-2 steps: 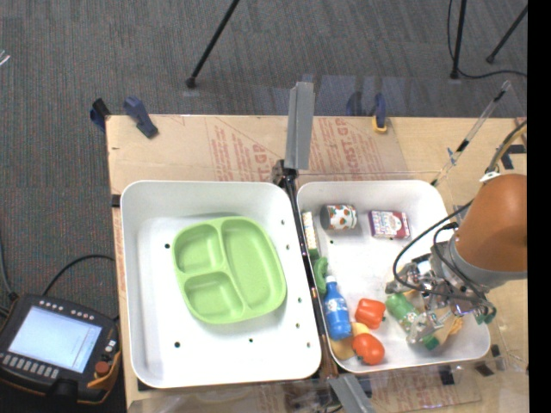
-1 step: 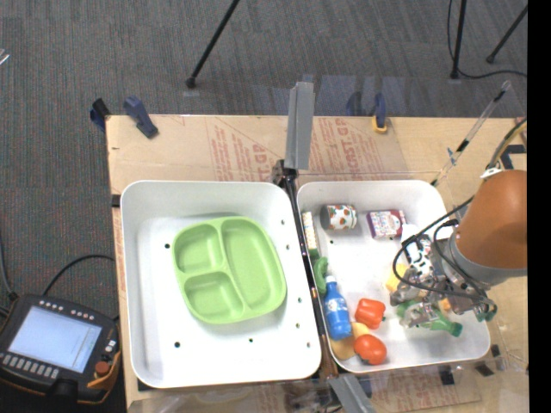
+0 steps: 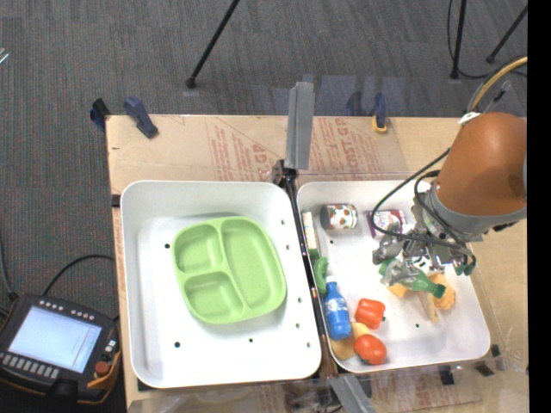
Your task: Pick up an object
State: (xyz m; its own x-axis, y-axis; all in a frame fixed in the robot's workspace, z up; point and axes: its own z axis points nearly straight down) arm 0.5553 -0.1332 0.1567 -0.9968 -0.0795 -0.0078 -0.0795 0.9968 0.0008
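Object for pickup: not yet chosen with certainty; the nearest candidates are the green toy (image 3: 419, 280) and yellow-orange toy (image 3: 441, 296) lying together in the right bin (image 3: 465, 338), directly beneath my gripper (image 3: 424, 261).

Right bin, other contents: a small can (image 3: 340, 217) near the back wall; a purple-and-white packet (image 3: 388, 222) just beside it; a blue bottle (image 3: 336, 310) along the left wall; an orange pepper (image 3: 369, 312) and a red tomato (image 3: 370, 348) close together near the front; a green piece (image 3: 319, 274) at the left wall above the bottle.

Left bin (image 3: 142, 222): one green divided plate (image 3: 229, 269), lying flat, well apart from my work.

Gripper: lowered into the right bin over the green and yellow-orange pile. Whether it is clenched or released I cannot tell; the wrist and cabling crowd the spot.

Progress: reach made, gripper down at the pile. Nothing is visibly lifted; every item appears to rest on the bin floor. Remaining, by my judgement: secure one item and raise it clear. Risk: the two toys overlap, so a grasp may catch both or slip off.
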